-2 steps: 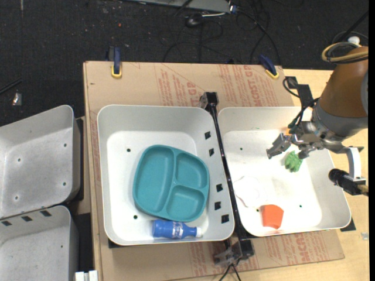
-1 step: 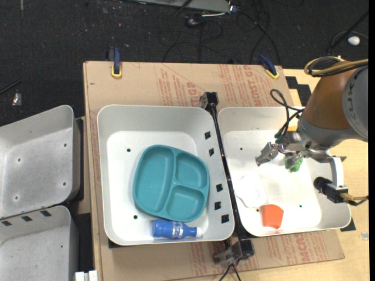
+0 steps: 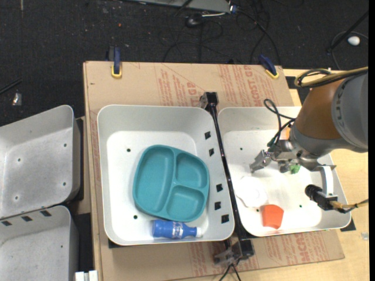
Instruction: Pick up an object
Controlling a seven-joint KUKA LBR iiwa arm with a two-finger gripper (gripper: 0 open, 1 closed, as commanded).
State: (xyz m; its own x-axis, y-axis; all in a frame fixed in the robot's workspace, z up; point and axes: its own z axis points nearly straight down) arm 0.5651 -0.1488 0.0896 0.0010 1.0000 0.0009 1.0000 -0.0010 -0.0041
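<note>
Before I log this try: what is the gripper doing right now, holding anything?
Gripper: over the right bin, above the white object; open or closed cannot be told, and nothing shows between its fingers.

Right bin (image 3: 246,124) open at back; orange cup (image 3: 272,215) blocks front.
</note>
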